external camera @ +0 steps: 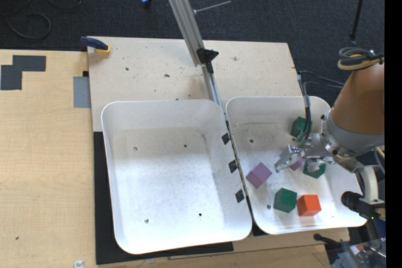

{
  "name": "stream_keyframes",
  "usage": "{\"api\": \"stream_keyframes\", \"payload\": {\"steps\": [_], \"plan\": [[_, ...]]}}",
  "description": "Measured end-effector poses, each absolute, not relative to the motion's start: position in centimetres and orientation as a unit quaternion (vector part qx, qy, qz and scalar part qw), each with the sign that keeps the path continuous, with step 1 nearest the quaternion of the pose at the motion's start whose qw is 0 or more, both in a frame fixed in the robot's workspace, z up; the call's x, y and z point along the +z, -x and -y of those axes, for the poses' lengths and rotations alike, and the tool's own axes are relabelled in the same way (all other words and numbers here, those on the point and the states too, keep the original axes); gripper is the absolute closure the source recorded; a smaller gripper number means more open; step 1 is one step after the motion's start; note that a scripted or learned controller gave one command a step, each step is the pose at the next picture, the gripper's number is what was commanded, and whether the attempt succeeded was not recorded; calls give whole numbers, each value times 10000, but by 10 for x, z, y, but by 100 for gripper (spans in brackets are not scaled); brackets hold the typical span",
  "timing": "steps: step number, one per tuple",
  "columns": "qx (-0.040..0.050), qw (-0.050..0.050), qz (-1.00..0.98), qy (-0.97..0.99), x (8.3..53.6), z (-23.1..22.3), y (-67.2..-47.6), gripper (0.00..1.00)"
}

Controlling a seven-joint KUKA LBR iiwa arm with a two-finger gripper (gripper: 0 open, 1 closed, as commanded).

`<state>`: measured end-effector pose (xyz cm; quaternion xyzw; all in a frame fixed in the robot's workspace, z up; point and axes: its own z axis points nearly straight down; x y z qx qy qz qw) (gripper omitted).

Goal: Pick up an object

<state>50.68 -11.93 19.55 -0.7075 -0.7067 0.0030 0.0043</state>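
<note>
Two bins: white and shallow, side by side on the bench; the left bin [119, 135] and the right bin [264, 111] meet along a shared edge with small black clips.
Camera view, arm: the grey arm with its orange band [364, 100] comes in from 3 o'clock and hangs over the right bin's 3 o'clock side.
Gripper: the gripper [298, 162] points down into the right bin, with metal fingers reaching toward 9 o'clock.
Jaws: I cannot tell whether they are apart or together; the fingertips blur into the blocks around them.
Purple block [259, 174]: lies tilted on the right bin's floor, at 8 o'clock from the gripper and near it, not touching it.
Green cube [284, 200]: sits at 6 o'clock from the gripper, close to the bin's near wall.
Orange cube [308, 204]: just beside the green cube, at its 3 o'clock.
Dark green pieces: one [299, 127] at 12 o'clock from the gripper, another [315, 169] at its 3 o'clock, partly hidden by the wrist.
Small purple patch [298, 164]: shows right at the fingers; whether it is gripped cannot be made out.
Metal pole [185, 19]: slants from 12 o'clock down to the bins' shared edge.
Blue and yellow clamp [95, 44]: rests on the bench's 10 o'clock corner.
</note>
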Motion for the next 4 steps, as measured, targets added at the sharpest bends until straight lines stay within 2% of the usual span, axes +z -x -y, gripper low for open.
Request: {"api": "stream_keyframes", "payload": {"steps": [1, 2, 3, 4], "plan": [[24, 43, 7067, 7075, 150, 121, -501, 0], [-43, -44, 7076, 7066, 121, 121, -506, 0], [-40, -19, 7043, 7099, 128, 122, -505, 100], [-5, -12, 7073, 7069, 181, 131, -512, 100]]}}
